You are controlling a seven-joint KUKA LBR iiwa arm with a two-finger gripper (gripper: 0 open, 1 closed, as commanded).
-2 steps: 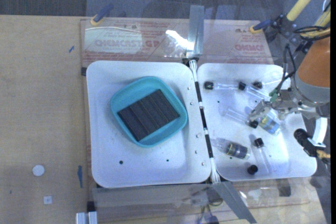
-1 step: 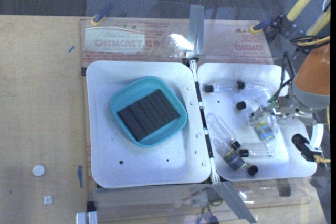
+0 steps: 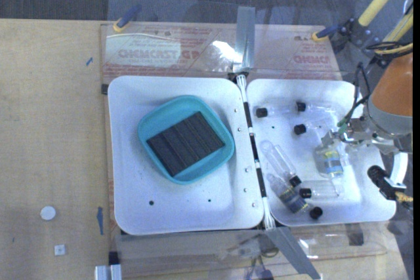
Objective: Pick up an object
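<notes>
On a wooden desk (image 3: pixel 46 108) bearing two white bins, the arm's end effector (image 3: pixel 338 138) is hovering low over the right bin (image 3: pixel 351 92), above a clear vial (image 3: pixel 329 160); its grip cannot be told. Judging by this, the approach is under way, calling next for a clean descent onto the vial.

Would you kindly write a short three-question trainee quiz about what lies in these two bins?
1. True or false: the teal tray lies in the right bin.
2. What dark thing rests in the tray?
3. The pincer hovers over: A) the left bin B) the right bin C) the bench.

Key: 1 false, it lies in the left bin; 2 a ribbed slab; 3 B, above clear vials.
</notes>
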